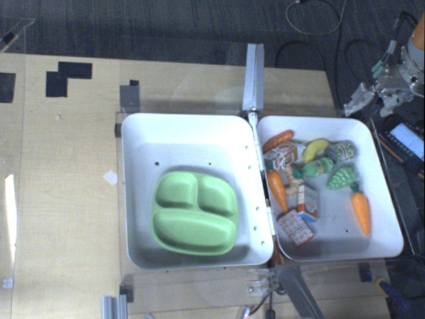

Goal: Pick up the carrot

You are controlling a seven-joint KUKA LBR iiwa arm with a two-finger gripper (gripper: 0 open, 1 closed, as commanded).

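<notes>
Two orange carrots lie in the right bin (388,244). One carrot (360,211) with a green top lies near the bin's right wall, pointing toward the front. The other carrot (276,190) lies against the bin's left wall. My gripper (373,104) hangs above the bench just beyond the right bin's far right corner, well away from both carrots. It is open, and nothing is between its fingers.
The right bin also holds a red sausage (277,139), a banana (316,149), a can (340,151), green vegetables (341,177) and small boxes (295,226). A green divided plate (196,212) sits in the left bin (136,178). Cables lie behind the bins.
</notes>
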